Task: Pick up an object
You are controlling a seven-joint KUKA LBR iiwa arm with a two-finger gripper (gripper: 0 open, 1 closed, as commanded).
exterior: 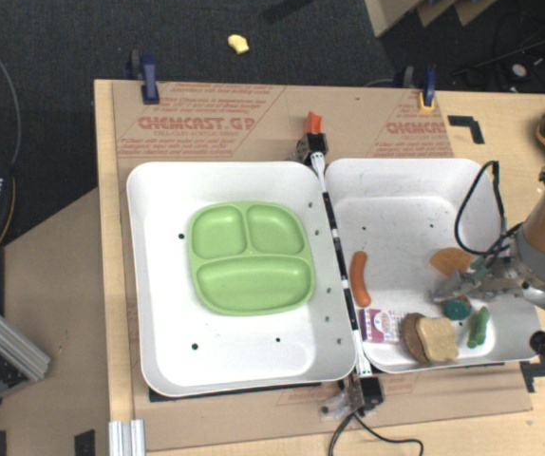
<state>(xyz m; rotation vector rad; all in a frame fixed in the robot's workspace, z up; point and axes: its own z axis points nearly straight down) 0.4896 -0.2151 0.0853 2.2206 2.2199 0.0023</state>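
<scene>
Left bin (159, 283): holds a green divided plate (251, 257), three compartments, lying flat near the bin's middle. Nothing rests on it.

Right bin (396, 183): all loose items sit toward its near side. Reading left to right: an orange-red hot dog (359, 278) lies lengthwise just beside the divider between the bins; a small printed card or packet (378, 326) lies nearer, against the near-left corner; a tan piece of bread (433, 339) sits just right of that card; a small teal round object (456, 308) and a green pod-shaped item (479, 327) lie further right; an orange-brown piece (450, 259) lies farther back, partly under the tool.

Gripper (469, 284): reaches in from the right edge and hangs low over the cluster of the orange-brown piece and the teal object (the nearest candidates for the pick). Whether it is spread or closed cannot be told from this angle, and nothing is seen clamped.

Assessment: the approach or descent step appears to be in hand; no object is lifted. The next move likely calls for settling on one item, closing on it, and raising it clear of its close neighbours.
</scene>
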